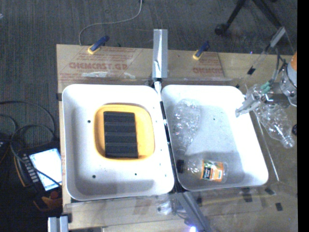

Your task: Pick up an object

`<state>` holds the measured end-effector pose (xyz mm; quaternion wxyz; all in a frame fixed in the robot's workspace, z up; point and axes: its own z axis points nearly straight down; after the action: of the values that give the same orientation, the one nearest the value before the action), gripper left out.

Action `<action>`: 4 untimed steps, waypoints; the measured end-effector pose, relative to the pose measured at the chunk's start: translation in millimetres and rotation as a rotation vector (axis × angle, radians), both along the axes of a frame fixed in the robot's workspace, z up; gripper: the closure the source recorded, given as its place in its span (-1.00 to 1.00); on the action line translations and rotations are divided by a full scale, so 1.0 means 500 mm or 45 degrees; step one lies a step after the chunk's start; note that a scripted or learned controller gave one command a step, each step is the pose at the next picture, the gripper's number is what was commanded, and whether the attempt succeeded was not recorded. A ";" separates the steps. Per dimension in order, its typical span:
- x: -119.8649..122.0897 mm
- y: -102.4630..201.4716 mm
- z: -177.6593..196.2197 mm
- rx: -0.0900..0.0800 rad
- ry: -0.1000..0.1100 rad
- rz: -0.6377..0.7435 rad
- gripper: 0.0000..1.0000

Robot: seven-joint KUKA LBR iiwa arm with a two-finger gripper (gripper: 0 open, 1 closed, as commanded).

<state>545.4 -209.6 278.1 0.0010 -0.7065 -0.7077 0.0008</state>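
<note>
A clear plastic bottle with an orange label [206,169] lies on its side near the front wall of the right-hand shallow white bin [251,144]. The left bin [77,144] carries a yellow tray holding a black ridged block [120,134]. A crumpled clear bottle [186,122] rests by the divider. The hand [251,103] hangs over the right bin's far rim; whether it is spread cannot be told. A descent over the open mid-floor, clear of the walls, looks best.

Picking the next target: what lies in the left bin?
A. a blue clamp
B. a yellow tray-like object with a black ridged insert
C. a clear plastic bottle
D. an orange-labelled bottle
B: the yellow object with the black insert sits in the left bin.
</note>
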 end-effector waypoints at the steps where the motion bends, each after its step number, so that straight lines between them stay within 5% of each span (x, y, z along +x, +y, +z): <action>1: -0.020 -0.027 -0.185 0.000 0.000 0.039 -1.00; 2: -0.124 0.046 -0.241 0.003 0.000 0.214 -1.00; 3: -0.115 0.103 -0.372 -0.011 -0.021 0.279 -1.00; 4: -0.113 0.107 -0.355 -0.007 -0.023 0.281 1.00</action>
<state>488.9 -156.3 100.6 -0.0073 -0.6244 -0.7811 -0.0035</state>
